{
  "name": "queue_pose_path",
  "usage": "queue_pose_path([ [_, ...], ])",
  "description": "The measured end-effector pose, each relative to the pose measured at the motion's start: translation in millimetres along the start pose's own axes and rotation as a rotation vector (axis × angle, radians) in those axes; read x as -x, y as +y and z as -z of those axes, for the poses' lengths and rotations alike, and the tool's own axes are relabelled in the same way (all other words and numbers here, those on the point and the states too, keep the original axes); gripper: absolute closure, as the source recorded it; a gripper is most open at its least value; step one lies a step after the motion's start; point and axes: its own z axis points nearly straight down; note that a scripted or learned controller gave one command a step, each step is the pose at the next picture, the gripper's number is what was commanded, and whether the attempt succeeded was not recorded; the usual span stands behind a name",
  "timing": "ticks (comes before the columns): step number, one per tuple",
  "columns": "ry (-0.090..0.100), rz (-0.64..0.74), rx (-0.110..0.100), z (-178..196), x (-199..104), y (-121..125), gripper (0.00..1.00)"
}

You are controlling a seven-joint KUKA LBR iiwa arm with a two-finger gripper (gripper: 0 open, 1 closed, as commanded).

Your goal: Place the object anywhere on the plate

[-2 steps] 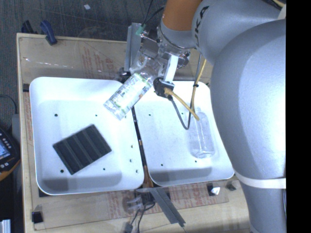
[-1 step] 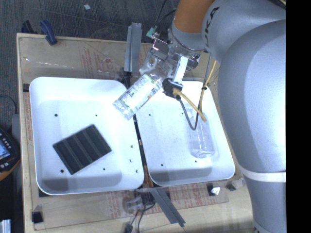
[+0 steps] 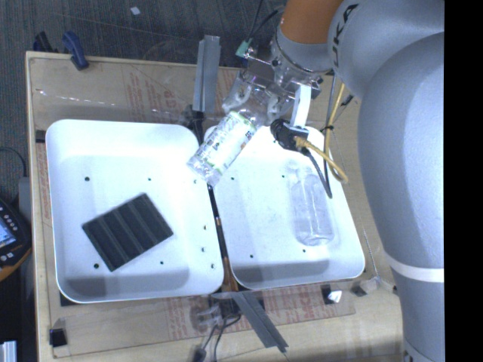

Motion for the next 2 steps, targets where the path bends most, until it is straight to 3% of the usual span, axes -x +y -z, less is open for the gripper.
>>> queue_pose_path([
  [1, -0.002, -0.122, -0.006, -10, 24, -20, 1.00],
  [2, -0.001, -0.125, -0.001, -20, -8, -13, 1.00],
])
